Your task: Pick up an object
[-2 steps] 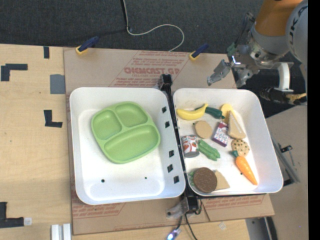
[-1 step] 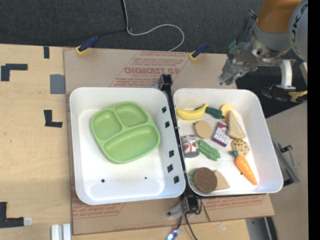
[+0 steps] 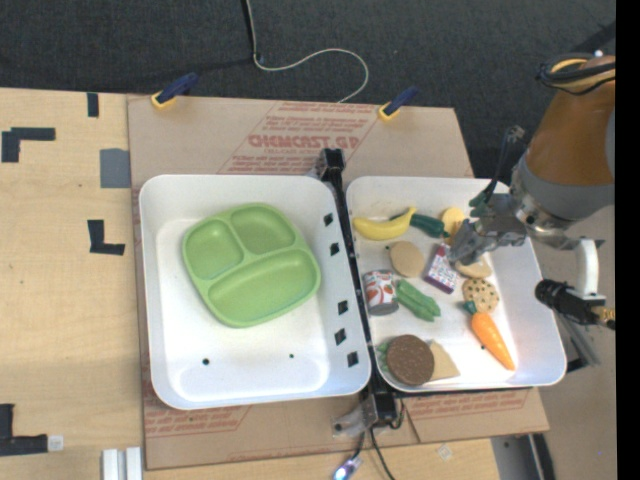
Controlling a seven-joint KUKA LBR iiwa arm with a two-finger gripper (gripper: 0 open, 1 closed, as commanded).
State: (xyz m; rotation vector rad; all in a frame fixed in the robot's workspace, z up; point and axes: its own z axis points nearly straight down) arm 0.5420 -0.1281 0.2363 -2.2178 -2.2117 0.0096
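One glossy green three-part plate (image 3: 252,264) lies left; hand (image 3: 467,250), grip unclear, hovers over plastic food.

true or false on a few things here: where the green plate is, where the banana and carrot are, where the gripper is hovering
1. The green divided plate lies in the left bin. True.
2. The banana lies on the green divided plate. False: it is in the right bin, near its upper left corner.
3. The carrot lies in the right bin, toward its lower right. True.
4. The gripper is over the left bin. False: it is over the right bin, close to the purple packet.
5. The round brown cookie sits near the front edge of the right bin. True.
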